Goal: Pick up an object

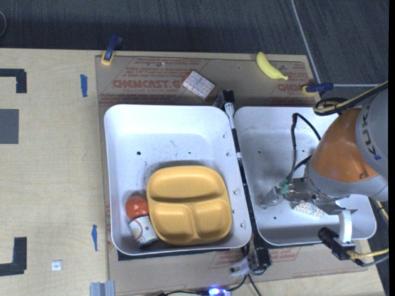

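We look down on a pale wooden bench (49,184) with black angular marks (15,79) printed along its left side and short strips of blue tape (84,86) stuck to it. A brown cardboard sheet (154,82) (red lettering runs across its top) lies on the bench, held by a blue-and-yellow clamp (111,48) at its upper left corner and a blue clamp (318,88) at the right. Beyond the bench we see dark grey carpeted floor (185,11), crossed by a thin pale line (302,26).
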`<state>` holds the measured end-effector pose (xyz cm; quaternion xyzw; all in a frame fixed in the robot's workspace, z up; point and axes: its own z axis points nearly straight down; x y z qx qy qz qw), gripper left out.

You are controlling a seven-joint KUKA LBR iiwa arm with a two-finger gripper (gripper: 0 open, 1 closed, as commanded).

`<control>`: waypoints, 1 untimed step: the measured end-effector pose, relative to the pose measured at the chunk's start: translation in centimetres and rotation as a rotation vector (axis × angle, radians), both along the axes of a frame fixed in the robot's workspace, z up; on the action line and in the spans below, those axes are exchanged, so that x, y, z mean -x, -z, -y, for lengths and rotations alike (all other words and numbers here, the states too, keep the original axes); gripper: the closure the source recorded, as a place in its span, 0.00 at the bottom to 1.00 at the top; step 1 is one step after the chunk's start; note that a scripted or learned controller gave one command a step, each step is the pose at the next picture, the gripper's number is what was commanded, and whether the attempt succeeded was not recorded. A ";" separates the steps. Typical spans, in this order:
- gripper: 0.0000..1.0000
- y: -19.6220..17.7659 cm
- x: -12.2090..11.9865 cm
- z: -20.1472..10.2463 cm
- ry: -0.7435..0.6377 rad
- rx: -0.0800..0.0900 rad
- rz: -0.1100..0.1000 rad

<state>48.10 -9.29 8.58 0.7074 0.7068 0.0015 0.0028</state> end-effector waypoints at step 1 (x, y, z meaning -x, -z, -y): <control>0.00 0.0 -0.3 0.0 0.000 -0.001 -0.004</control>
